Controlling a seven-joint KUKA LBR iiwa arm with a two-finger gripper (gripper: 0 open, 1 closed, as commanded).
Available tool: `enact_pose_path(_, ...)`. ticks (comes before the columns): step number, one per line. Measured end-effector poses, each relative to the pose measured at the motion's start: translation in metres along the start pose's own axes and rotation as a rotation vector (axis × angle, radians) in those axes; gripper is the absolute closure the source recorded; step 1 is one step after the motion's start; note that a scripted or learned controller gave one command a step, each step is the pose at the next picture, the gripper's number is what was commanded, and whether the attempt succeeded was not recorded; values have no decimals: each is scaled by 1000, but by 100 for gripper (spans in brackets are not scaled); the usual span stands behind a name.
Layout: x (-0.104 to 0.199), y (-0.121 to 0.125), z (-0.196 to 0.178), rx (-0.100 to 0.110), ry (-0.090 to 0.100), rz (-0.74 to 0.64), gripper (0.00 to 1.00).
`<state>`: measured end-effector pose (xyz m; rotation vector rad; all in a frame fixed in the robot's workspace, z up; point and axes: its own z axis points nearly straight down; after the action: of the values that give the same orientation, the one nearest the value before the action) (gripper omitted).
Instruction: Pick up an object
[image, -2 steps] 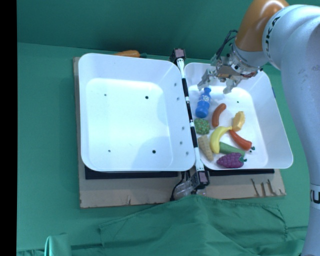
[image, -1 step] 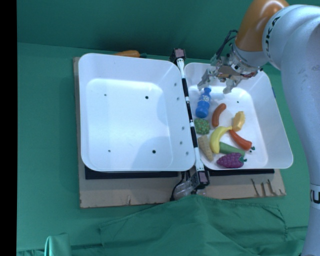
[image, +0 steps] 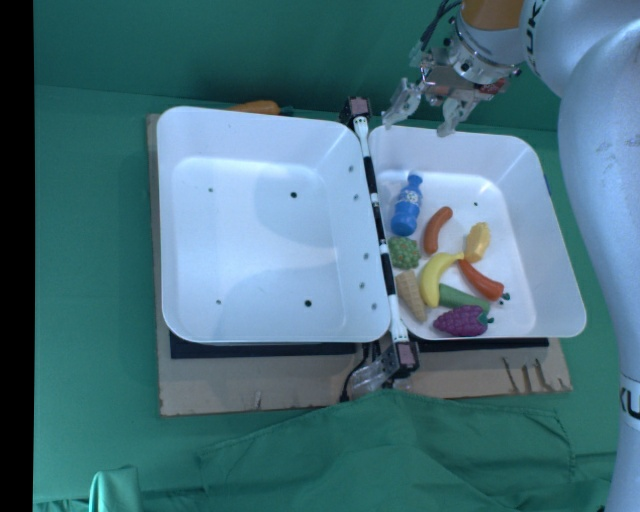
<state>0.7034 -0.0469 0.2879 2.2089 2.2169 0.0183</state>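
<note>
My gripper hangs high over the back edge of the right bin, fingers spread open with nothing between them. Below it in that bin lie several toy foods: a blue bottle, an orange-brown sausage, a yellow pepper, a green broccoli piece, a yellow banana, a carrot, a corn cob, a green piece and purple grapes. The bottle is the nearest to the gripper.
The left bin sits beside the right one, joined by a black-and-white divider bar. An orange object lies behind the left bin on the cloth. Green cloth bunches at the front.
</note>
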Motion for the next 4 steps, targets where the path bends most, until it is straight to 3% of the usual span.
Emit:
enact_pose_path(1,-4,-3,6,11,-1,5,0)
enact_pose_path(2,47,-2,6,13,1,1,0)
enact_pose_path(4,44,-2,6,13,-1,5,0)
